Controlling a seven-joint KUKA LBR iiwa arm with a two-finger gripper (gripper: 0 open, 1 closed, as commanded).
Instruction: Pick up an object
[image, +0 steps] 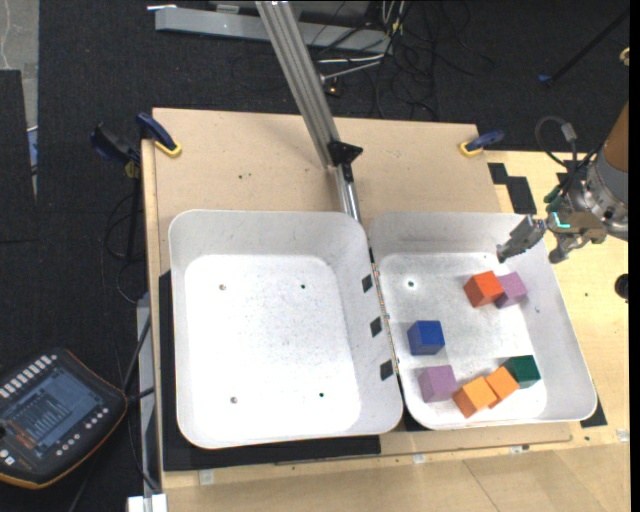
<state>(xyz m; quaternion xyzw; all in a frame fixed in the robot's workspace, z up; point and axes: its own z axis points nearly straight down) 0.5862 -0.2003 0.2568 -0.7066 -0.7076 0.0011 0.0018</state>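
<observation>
Several small blocks lie in the right bin (560, 300). An orange block (484, 289) touches a light purple block (512, 288) near the far right. A blue block (426, 336) sits alone toward the bin's left side. Along the near edge are a purple block (436, 383), an orange block (476, 393) and a green block (522, 372), close together. My gripper (538, 245) hangs over the bin's far right corner, above and beyond the orange and purple pair. It is open, with nothing between its fingers.
The left bin (200, 240) stands beside the right one, with dark clips along the shared edge. A slanted metal pole (305, 85) comes down to the bins' far junction. Blue clamps (155, 130) grip the board's far corners. A teach pendant (50, 415) lies at bottom left.
</observation>
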